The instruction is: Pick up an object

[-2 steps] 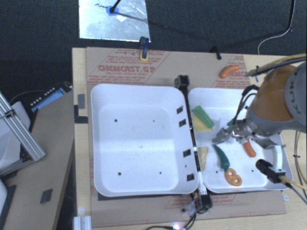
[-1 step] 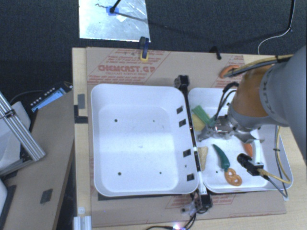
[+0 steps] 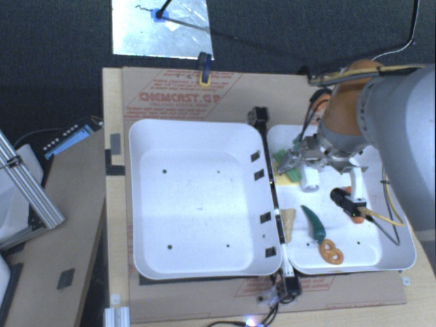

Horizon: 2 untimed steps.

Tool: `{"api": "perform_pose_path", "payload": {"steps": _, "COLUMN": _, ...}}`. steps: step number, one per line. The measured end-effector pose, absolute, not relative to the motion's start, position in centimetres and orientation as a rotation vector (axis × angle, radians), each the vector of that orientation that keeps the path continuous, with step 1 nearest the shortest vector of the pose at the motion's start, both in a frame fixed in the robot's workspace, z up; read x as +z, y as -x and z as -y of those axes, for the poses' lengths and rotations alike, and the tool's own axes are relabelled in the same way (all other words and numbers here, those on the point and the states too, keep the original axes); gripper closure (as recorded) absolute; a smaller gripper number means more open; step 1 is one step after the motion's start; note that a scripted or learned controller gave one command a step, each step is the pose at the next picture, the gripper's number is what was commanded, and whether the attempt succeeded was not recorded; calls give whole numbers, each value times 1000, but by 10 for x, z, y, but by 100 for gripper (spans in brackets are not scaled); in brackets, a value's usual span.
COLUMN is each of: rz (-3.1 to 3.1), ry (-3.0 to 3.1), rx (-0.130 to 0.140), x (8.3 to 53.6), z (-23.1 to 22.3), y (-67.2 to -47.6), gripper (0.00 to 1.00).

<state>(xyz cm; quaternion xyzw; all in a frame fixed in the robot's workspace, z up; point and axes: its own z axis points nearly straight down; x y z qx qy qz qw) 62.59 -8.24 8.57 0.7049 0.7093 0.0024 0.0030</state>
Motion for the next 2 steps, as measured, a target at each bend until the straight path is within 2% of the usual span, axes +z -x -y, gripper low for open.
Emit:
{"api": "perform_pose_path", "payload": {"steps": 1, "rz": -2227, "ry": -2209, "rx": 7, "x": 97, "z": 83, "y": -625, "gripper": 100}}
{"api": "perform_pose_path", "payload": {"steps": 2, "rz": -2231, "ry": -2202, "rx": 8, "x": 108, "z": 83, "y": -625, "gripper": 100}}
